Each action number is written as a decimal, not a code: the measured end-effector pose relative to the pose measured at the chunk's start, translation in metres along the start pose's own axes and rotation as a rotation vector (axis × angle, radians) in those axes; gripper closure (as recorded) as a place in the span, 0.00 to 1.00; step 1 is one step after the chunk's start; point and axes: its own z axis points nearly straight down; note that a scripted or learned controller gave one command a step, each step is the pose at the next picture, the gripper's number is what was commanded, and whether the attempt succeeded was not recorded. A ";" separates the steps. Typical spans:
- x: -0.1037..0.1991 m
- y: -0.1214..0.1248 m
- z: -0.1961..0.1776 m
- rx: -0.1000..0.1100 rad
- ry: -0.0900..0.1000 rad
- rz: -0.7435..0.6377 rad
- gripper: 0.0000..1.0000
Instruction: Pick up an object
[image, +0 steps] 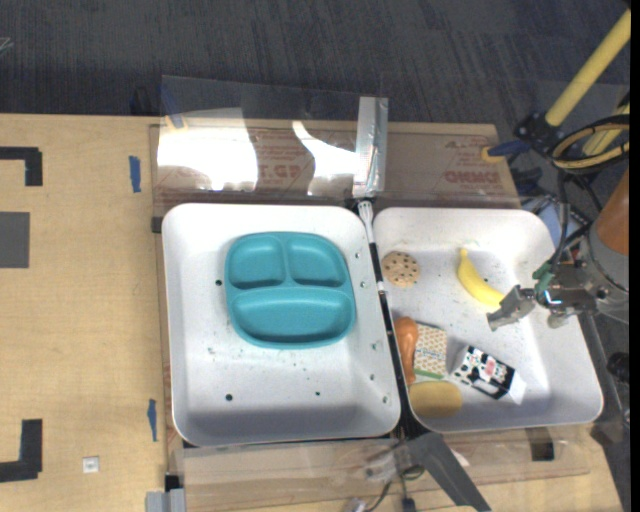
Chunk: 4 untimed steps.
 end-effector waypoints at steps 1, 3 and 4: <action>0.004 -0.001 -0.018 -0.004 -0.002 0.239 0.00; -0.027 0.134 0.091 0.001 -0.001 -0.084 0.00; -0.040 0.131 0.151 -0.008 -0.002 -0.119 0.00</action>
